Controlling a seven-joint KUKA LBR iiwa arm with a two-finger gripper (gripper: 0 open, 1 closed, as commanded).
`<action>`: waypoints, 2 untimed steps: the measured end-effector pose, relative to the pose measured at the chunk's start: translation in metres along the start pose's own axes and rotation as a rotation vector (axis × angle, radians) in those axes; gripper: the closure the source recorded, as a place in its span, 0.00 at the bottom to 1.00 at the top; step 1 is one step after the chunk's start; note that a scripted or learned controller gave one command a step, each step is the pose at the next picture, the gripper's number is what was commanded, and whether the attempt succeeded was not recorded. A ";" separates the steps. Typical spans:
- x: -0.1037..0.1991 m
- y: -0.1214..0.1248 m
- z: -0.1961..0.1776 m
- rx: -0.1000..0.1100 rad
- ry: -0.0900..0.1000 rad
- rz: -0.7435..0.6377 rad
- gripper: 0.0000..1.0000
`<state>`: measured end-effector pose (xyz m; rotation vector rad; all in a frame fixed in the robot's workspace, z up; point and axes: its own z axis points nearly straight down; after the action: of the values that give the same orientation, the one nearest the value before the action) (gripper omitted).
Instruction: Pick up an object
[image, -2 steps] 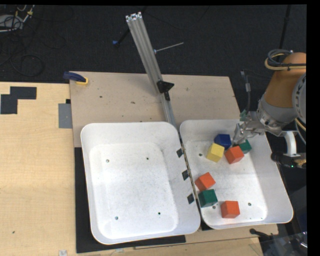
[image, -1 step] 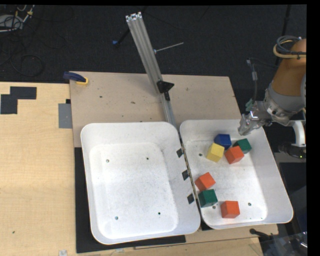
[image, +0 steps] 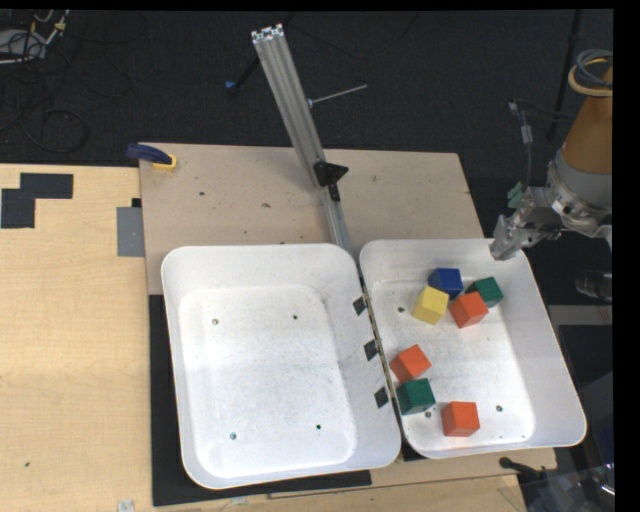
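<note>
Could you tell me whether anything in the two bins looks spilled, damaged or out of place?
Nothing stands out. All seven blocks sit inside the right bin, none spilled over its rim, and the gripper hangs above that bin's far right corner.

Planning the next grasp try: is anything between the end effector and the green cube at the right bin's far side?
Nothing visible. The end effector hangs over the right bin's far rim; the green cube lies just inside, touching the orange cube on its near-left side.
</note>
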<state>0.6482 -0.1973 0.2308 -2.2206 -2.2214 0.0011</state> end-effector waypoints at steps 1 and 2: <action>-0.001 0.001 -0.049 -0.005 -0.001 -0.001 1.00; 0.045 -0.008 -0.032 0.003 0.003 -0.004 1.00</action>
<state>0.6398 -0.1521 0.2632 -2.2137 -2.2224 0.0020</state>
